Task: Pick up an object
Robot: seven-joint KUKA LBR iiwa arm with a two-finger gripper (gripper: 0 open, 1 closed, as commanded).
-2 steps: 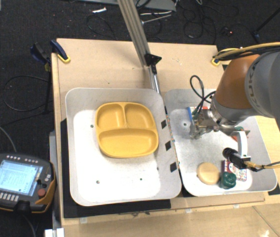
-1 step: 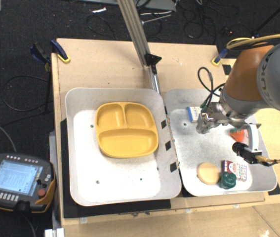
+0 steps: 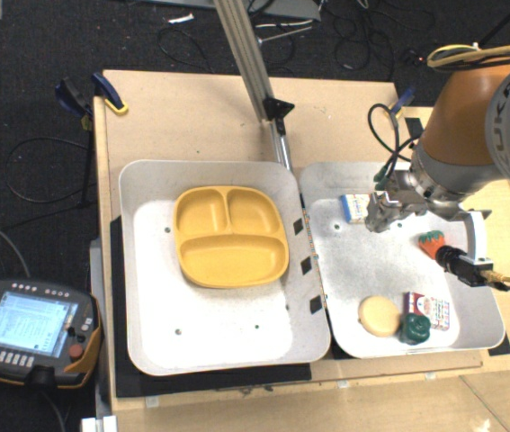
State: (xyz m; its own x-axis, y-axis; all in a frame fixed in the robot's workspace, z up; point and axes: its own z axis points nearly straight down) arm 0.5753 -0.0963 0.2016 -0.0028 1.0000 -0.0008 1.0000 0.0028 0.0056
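In the right bin (image 3: pixel 344 331) lie a small blue and white box (image 3: pixel 353 208) at the back left, an orange and green toy (image 3: pixel 431 241) at the right, a round tan disc (image 3: pixel 380 315), a dark green object (image 3: pixel 415 329) and a small printed carton (image 3: pixel 434 310) at the front. My gripper (image 3: pixel 381 219) hangs over the bin's back part, just right of the blue and white box and left of the orange toy. Nothing shows between its fingers.
A yellow divided plate (image 3: pixel 231 236) rests in the left bin (image 3: pixel 156 331). A metal pole (image 3: pixel 247 48) slants up from between the bins. A teach pendant (image 3: pixel 30 329) lies off the bench at the lower left. A cable loop (image 3: pixel 385 133) hangs by the arm.
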